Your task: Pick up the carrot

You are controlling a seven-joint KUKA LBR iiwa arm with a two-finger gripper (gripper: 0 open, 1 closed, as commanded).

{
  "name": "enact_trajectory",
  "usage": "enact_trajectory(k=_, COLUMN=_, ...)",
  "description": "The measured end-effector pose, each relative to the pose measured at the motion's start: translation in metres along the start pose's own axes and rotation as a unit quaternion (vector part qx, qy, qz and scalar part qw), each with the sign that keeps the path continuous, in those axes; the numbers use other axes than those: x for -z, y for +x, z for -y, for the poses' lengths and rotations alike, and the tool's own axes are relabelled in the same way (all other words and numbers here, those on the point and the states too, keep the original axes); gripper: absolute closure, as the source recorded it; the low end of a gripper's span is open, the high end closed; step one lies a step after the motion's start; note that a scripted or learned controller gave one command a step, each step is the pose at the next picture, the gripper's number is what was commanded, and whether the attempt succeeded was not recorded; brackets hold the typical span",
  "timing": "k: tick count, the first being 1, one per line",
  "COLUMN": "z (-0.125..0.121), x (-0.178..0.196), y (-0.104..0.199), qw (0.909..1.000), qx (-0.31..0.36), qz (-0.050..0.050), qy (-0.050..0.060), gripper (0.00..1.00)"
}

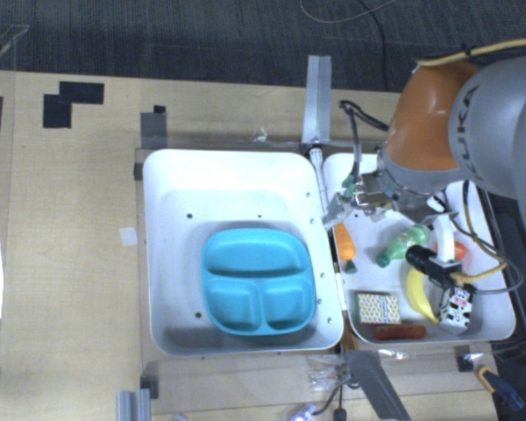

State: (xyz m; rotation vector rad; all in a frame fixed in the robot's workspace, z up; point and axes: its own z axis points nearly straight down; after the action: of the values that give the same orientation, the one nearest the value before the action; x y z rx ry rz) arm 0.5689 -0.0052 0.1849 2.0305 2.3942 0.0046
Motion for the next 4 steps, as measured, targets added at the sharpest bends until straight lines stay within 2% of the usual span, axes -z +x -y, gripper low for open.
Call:
enact_trajectory(k=1, z=0.048, x=0.055, y=0.004, qw=0.9927, qx=0.120, qz=0.001, qy=-0.002, gripper=0.00)
enact_trajectory(k=2, z=0.028, x=0.000, y=0.011, qw=0.9956, qx=0.093, qz=0.000, qy=0.000, gripper=0.00)
enact_trajectory(k=3, z=0.011, x=0.033, y=0.066, qw=0.9935, qx=0.114, qz=0.000, qy=-0.001, gripper=0.00)
enact_trajectory(k=4, z=-0.039, x=0.061, y=0.002, qw=0.9986, qx=0.054, qz=0.001, qy=-0.001, gripper=0.00)
